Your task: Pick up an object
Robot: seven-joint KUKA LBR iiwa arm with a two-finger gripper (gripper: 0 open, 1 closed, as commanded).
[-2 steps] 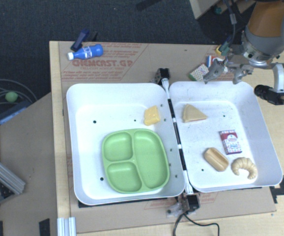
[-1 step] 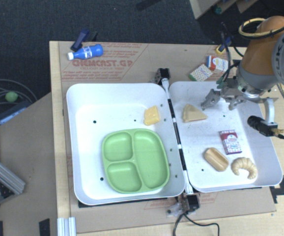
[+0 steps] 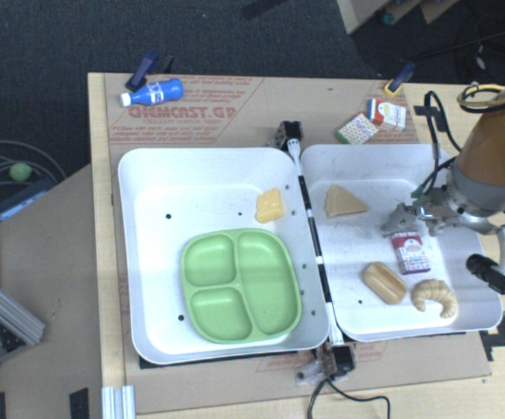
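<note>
Camera view: gripper low in right bin, above red packet; claw state indeterminable; nothing visibly lifted, pick outstanding.

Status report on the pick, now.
Gripper low in right bin, directly above red packet. Nothing seen held. Bread roll, croissant close beside the packet.
</note>
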